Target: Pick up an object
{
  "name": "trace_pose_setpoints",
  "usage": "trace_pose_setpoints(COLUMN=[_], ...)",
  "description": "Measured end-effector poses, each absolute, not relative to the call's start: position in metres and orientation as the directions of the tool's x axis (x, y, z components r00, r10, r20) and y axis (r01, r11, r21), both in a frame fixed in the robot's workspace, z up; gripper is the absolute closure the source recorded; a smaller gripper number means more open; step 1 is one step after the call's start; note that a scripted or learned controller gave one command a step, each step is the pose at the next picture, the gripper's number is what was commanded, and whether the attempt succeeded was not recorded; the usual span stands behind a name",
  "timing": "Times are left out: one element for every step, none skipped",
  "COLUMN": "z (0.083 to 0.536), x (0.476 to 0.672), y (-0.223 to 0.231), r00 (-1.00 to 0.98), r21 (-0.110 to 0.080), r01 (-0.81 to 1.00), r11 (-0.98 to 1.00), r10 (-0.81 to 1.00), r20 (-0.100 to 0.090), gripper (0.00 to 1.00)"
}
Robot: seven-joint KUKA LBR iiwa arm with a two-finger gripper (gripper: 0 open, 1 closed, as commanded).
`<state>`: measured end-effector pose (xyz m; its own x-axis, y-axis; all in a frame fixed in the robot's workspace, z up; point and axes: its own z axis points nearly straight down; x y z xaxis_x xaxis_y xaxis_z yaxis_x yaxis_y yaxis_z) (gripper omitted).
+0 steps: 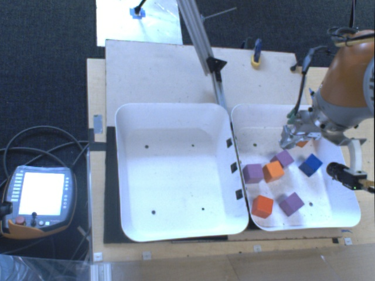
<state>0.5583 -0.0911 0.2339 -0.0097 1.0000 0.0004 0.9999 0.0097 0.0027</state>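
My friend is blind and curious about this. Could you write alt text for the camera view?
A grey and orange robot arm's gripper hangs over the right bin, which holds purple, orange and blue blocks clustered near its middle. The left bin sits beside it on the bench.

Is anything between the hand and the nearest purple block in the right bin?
Nothing visible. The hand hangs over the right bin, just up-right of the purple block, which touches an orange block on its far side.
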Motion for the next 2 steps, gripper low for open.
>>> trace_pose_setpoints(z=[0.224, 0.232], x=[0.589, 0.617], y=[-0.043, 0.013], r00=[-0.01, -0.012], r21=[0.003, 0.005], r01=[1.0, 1.0], r11=[0.01, 0.012], r10=[1.0, 1.0], r20=[0.002, 0.003], gripper=[1.0, 1.0])
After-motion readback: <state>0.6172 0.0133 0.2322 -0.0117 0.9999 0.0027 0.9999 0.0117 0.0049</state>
